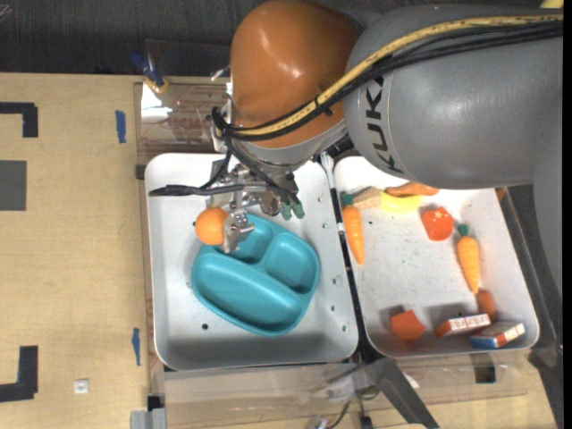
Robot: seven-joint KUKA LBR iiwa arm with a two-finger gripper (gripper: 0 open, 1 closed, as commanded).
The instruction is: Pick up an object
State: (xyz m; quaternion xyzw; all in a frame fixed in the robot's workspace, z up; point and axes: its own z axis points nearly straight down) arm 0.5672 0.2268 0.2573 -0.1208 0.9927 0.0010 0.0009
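Gripper [239,226] low in left bin [170,329], over blue dish [268,284] rim. Orange ball [210,227] sits just left of fingers, touching dish edge. Finger opening: cannot tell. Carrots [468,262] in right bin [514,231].

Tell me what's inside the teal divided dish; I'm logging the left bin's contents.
The teal dish shows bare compartments where visible. An orange ball sits at its upper-left rim, beside the gripper. The gripper and arm cover the dish's top edge.
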